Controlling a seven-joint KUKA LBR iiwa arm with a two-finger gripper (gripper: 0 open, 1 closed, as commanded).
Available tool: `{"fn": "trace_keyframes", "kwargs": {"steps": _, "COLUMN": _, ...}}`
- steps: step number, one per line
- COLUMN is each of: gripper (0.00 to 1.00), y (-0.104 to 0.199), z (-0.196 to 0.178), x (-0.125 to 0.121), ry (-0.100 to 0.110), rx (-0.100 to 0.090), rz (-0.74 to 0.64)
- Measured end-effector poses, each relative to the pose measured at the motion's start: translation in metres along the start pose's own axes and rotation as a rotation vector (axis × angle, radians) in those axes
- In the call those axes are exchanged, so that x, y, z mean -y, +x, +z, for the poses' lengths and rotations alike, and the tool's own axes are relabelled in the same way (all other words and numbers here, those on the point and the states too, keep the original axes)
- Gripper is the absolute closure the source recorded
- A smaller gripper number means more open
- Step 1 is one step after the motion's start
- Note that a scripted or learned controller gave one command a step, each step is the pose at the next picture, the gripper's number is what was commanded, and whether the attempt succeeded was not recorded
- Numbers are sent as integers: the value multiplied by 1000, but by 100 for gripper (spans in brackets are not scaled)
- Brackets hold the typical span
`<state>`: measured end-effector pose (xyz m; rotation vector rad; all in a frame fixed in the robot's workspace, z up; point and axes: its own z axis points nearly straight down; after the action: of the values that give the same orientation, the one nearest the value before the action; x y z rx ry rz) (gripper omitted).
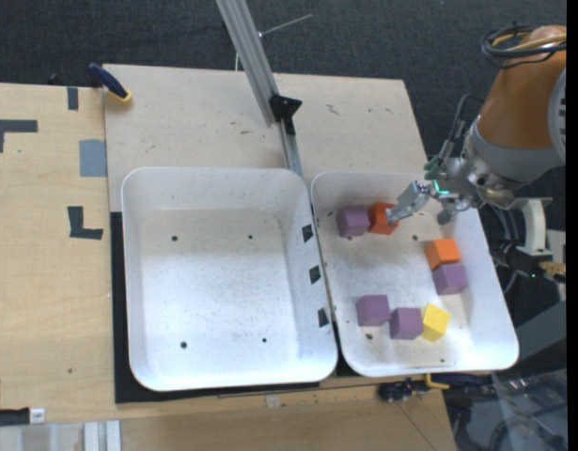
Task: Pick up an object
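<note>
The gripper (408, 205) sits low over the right bin (476, 346), at about 12 o'clock within it, touching or just beside a red-orange block (381, 218). Whether the block lies between the fingers cannot be told at this resolution, nor whether the gripper is released or clenched. No object is visibly lifted clear of the bin floor, so the pick appears not yet complete; a confirmed grasp and a lift remain.

Contents of the right bin:
- A purple block (353, 222) touches the red-orange block on its 9 o'clock side.
- An orange block (443, 251) lies at 3 o'clock, with a purple block (449, 277) just below it.
- Two purple blocks (373, 309) (406, 323) and a yellow block (436, 321) lie near 6 o'clock.

All blocks are small, matte, roughly cubic solids with soft edges, likely foam. Both bins are shallow white trays with rounded corners and speckled floors. The left bin (138, 252) holds no blocks.
</note>
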<state>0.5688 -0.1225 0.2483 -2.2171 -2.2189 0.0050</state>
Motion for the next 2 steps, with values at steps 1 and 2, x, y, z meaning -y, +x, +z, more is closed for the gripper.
{"fn": "trace_keyframes", "kwargs": {"steps": 1, "gripper": 0, "y": 0, "z": -2, "x": -1, "ry": -4, "rx": 1, "rz": -1}}
{"fn": "trace_keyframes", "kwargs": {"steps": 2, "gripper": 0, "y": -4, "z": 42, "x": -3, "ry": 0, "rx": 2, "rz": 0}}
